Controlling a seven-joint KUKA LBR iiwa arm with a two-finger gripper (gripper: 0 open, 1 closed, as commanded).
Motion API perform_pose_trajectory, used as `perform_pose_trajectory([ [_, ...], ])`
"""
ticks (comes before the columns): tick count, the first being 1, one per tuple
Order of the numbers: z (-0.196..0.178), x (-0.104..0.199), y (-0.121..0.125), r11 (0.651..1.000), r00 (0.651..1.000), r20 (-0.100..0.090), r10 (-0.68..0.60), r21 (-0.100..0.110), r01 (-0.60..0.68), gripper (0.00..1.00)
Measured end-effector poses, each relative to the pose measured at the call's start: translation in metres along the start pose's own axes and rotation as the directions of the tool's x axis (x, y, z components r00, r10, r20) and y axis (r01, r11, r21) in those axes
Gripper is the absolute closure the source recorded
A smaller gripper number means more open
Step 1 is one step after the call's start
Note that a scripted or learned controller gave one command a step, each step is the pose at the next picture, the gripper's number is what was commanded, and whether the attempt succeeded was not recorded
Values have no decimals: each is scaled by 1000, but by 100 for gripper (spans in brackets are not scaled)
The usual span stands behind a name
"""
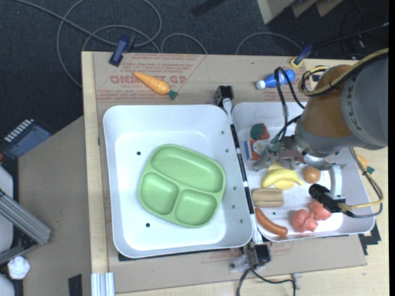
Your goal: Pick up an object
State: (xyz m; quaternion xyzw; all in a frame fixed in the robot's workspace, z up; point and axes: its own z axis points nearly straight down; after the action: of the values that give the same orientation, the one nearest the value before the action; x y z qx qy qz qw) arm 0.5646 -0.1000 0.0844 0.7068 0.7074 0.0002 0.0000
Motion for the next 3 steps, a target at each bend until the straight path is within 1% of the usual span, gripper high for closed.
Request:
perform_pose_trajectory([
  [1, 0, -14, -31, 1000, 1000, 0, 2, 3, -2, 0],
  [2, -10, -13, -30, 1000, 1000, 0, 3, 0, -3, 100],
  [3, -10, -13, -30, 1000, 1000, 0, 3, 0, -3, 0],
])
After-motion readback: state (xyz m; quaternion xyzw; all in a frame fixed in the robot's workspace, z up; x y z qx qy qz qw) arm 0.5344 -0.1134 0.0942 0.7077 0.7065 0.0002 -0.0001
